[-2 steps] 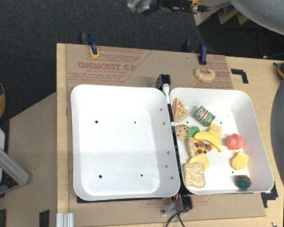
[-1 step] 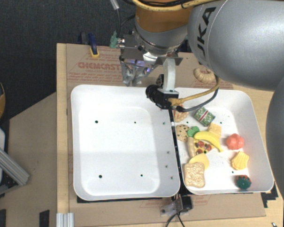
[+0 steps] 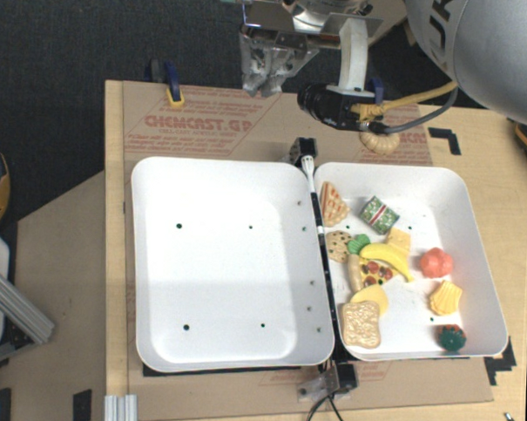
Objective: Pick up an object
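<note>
A KUKA arm's 2-finger gripper (image 3: pixel 268 75) hangs above the far edge of the bench, over the brown board (image 3: pixel 206 120) behind the left bin (image 3: pixel 149 244), well apart from every toy. Nothing sits between its grey metal fingers, which point down close together; whether a narrow gap remains between them cannot be told from this angle.

The candidates for picking all lie in the right bin (image 3: pixel 471 240), crowded toward its left wall. A waffle-patterned pizza slice (image 3: pixel 333 202) lies nearest the divider at the far end, with a small green and white carton (image 3: pixel 378 214) just beside it. Below them sit a round cookie (image 3: pixel 337 244), a green piece (image 3: pixel 358 244) and a yellow banana (image 3: pixel 388 258), the banana touching a flat piece with red spots (image 3: pixel 374 273). A slice of toast (image 3: pixel 360 324) rests at the near end, overlapped by a yellow wedge (image 3: pixel 372 298). To the right lie a pinkish-red round fruit (image 3: pixel 435 262), a ridged yellow piece (image 3: pixel 445 298) and a small red and green item (image 3: pixel 451 338).
</note>
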You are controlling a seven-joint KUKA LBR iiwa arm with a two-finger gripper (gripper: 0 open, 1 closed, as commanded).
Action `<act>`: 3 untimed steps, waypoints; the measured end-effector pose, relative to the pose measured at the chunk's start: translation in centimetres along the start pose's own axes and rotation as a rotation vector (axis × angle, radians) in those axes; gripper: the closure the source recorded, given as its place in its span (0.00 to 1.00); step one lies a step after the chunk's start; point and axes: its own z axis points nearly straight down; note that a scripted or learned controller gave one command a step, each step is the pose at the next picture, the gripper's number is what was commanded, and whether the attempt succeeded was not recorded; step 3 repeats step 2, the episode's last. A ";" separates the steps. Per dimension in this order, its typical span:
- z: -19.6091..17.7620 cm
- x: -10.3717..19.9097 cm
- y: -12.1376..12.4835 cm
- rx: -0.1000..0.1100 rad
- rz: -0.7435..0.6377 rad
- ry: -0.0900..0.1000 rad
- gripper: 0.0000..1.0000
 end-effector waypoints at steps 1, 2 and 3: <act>-7.0 -0.9 1.0 0.002 0.002 -0.002 1.00; 9.4 0.1 -3.6 0.030 0.000 -0.009 1.00; 9.4 0.1 -3.6 0.030 0.000 -0.009 1.00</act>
